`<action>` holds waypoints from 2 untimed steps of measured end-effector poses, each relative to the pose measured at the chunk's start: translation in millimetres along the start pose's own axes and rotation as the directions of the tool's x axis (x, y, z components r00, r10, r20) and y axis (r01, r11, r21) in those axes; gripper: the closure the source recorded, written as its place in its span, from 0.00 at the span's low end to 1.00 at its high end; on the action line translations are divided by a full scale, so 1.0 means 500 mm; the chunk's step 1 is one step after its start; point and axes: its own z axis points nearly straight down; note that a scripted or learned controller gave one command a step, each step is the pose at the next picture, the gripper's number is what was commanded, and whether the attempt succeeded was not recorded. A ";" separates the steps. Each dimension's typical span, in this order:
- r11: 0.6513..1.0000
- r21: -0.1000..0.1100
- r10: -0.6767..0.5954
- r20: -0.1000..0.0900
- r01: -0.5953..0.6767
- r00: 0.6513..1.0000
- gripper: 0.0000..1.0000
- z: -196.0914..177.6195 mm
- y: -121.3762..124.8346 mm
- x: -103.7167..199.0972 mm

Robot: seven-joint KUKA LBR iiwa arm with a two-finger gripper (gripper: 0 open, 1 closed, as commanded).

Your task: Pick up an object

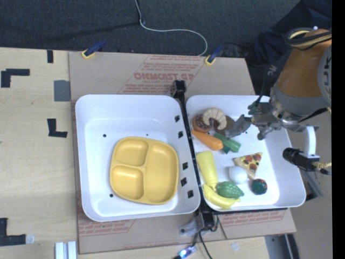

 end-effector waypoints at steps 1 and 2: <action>1.000 -0.013 -0.003 0.002 0.003 1.000 0.00 -0.014 0.005 0.000; 1.000 -0.009 -0.002 0.003 0.002 1.000 0.00 0.078 0.013 -0.008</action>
